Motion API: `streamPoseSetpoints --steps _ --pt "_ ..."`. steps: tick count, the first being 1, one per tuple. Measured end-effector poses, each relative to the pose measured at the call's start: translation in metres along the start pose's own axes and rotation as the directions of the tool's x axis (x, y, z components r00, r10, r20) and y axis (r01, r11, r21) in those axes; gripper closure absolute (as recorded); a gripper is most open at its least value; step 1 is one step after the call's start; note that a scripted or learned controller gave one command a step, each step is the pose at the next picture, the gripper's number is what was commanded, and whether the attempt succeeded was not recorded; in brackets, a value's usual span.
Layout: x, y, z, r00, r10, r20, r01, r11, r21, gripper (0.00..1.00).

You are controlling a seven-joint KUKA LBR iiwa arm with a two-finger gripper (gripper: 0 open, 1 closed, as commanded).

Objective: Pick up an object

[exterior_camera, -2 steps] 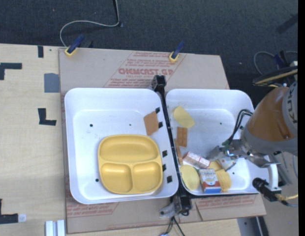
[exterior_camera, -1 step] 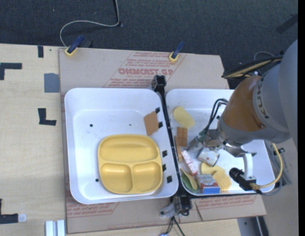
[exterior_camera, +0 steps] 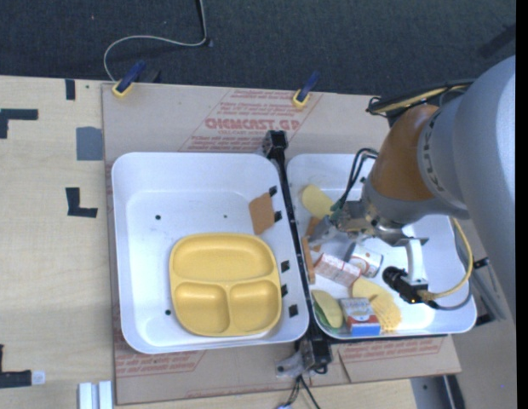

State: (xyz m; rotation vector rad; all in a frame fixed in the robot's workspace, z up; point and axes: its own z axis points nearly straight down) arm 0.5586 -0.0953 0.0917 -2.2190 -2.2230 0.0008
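While the grey arm (exterior_camera: 468, 152) with its orange band reaches low into the right bin (exterior_camera: 451, 318), its pincer (exterior_camera: 345, 220) sits among crumpled packets (exterior_camera: 345, 267), a yellow rounded piece (exterior_camera: 316, 199) and a ridged wafer (exterior_camera: 388, 312); I cannot tell its grip. The left bin (exterior_camera: 136, 186) holds a smooth yellow divided tray (exterior_camera: 224, 281).

Smooth glossy yellow plastic divided tray (exterior_camera: 226, 294); glossy white plastic bins (exterior_camera: 136, 228); matt brown cardboard sheet (exterior_camera: 221, 122); pale wood-grain bench top (exterior_camera: 43, 262).
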Motion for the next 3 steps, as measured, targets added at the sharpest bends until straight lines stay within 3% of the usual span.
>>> streamPoseSetpoints --steps 1,2,3 --pt "0.0 0.086 0.007 1.0 -0.002 0.001 0.002 1.0 -0.006 0.0" --pt "-0.001 0.083 -0.003 1.0 -0.001 0.003 0.001 1.0 -0.001 1.0" --pt "0.07 0.027 -0.093 1.0 0.003 0.003 -0.003 1.0 0.004 1.0"
